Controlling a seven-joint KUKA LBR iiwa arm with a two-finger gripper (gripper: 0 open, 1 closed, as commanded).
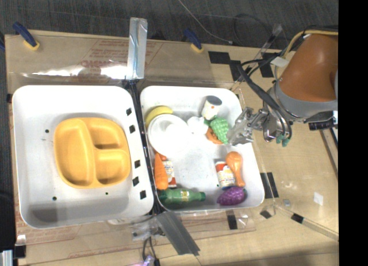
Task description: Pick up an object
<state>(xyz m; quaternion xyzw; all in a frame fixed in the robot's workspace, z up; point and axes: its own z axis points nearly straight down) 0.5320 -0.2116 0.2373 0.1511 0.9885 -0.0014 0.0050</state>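
I note a purple plastic grape bunch [231, 196] at the right bin's [190, 93] near corner, beside an orange carrot [234, 164]. Further back, the pincer [240, 131] hangs at the right rim; whether spread or pinching, I cannot tell.

**Plenty tucked out of sight in the right bin**

The yellow bowl [159, 111] peeks out from behind the white plate [171, 134], just its upper rim on show. The orange carrot [161, 173] by the divider covers part of a small red-labelled jar [170, 170], label too small to read. Over by the right wall, the gripper [241, 131] is a blurred metallic tangle, its fingers impossible to sort out. It overlaps the green-and-orange toy [218, 130] at that toy's right side. The arm [307, 72] is cut off by the right edge. The surface's [299, 184] lower-left corner runs off frame.
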